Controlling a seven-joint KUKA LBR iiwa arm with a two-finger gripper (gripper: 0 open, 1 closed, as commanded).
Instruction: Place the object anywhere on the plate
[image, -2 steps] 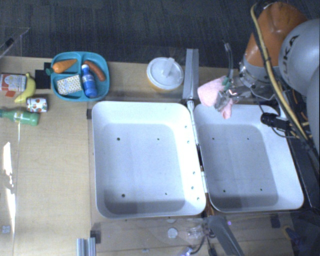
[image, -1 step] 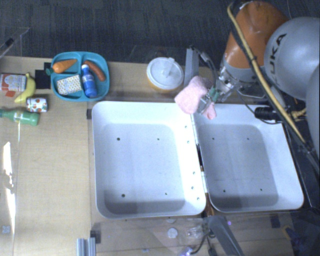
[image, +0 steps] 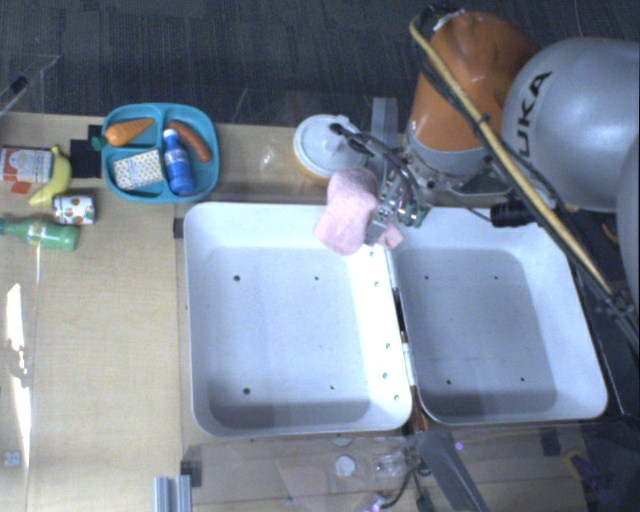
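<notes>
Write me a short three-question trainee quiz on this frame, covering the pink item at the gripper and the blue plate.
1. True or false: the soft pink cloth-like object lies on the blue divided plastic plate.
2. Multiple choice: the pink object hangs over A) the far edge where the left shallow white bin meets the right shallow white bin; B) the bench's near left corner; C) the green bottle.
3. Fill in: the two-finger gripper appears to grip the pink object's ____ side, as seen from the camera.

Key: 1 false, it hangs at the gripper, well to the right of the plate. 2 A. 3 right.
</notes>
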